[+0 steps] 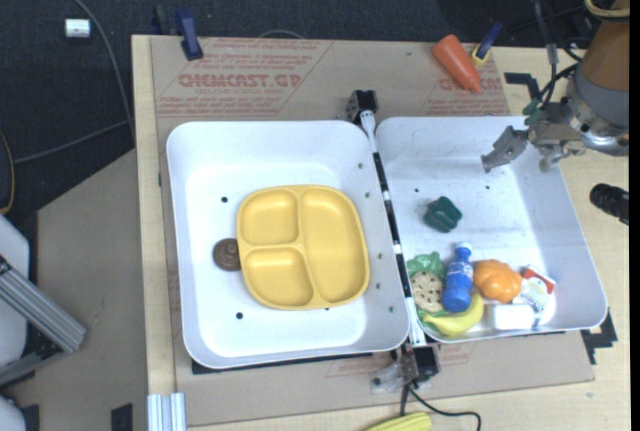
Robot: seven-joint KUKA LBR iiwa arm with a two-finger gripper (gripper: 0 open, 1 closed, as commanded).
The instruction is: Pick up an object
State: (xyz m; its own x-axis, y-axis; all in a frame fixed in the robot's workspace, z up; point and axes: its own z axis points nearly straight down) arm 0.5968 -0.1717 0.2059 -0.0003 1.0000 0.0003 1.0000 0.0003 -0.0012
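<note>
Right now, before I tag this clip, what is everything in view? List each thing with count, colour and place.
bins: 2, white, side by side on the bench
divided plate: 1, yellow, middle of left bin
round disc: 1, brown, partly under the plate's left edge
block: 1, dark green, middle of right bin
bottle: 1, blue, near end of right bin
banana: 1, yellow, in front of the bottle
orange fruit: 1, orange, right of the bottle
leafy piece: 1, green, left of the bottle
carrot-like toy: 1, orange, on the bench beyond the right bin
clamp: 1, blue, bench's far left edge
hand: 1, grey, over the right bin's far end
</note>
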